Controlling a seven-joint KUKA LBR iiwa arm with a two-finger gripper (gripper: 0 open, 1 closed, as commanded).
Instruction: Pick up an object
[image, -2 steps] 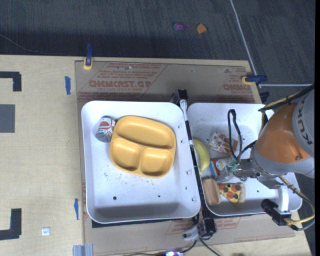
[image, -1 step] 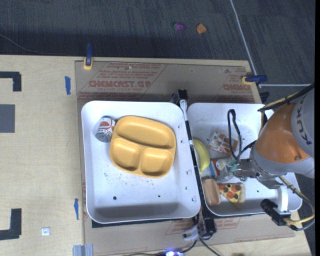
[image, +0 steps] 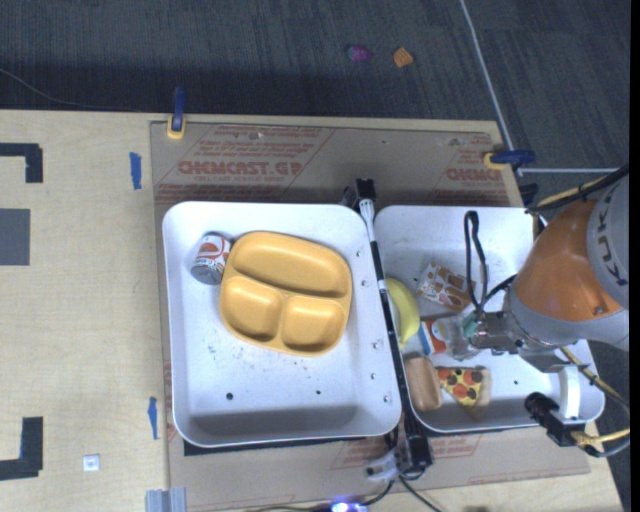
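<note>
The right bin (image: 560, 415) served as the landmark. Inside it, the tool (image: 468, 334) sat low near the middle of the bin, below the orange-banded wrist; whether it was spread or pressed together could not be told, since the arm's body hid its working end. Against the bin's left wall lay a yellow banana (image: 404, 306). Just toward the bin's front from that lay a hot dog toy (image: 421, 384), with a pizza slice toy (image: 464, 383) beside it, nearer the bin's centre. A small printed packet (image: 441, 284) rested toward the bin's back. Beyond the bin's left wall, the neighbouring bin held a yellow divided tray (image: 285, 291) and a small can (image: 209, 258).

The likeliest target seemed to be whatever lay under the tool, near the pizza slice toy. These play foods looked light, rigid and smooth, so they would probably slip unless pinched across their narrow width. The banana's curve would favour a grasp at its middle.
</note>
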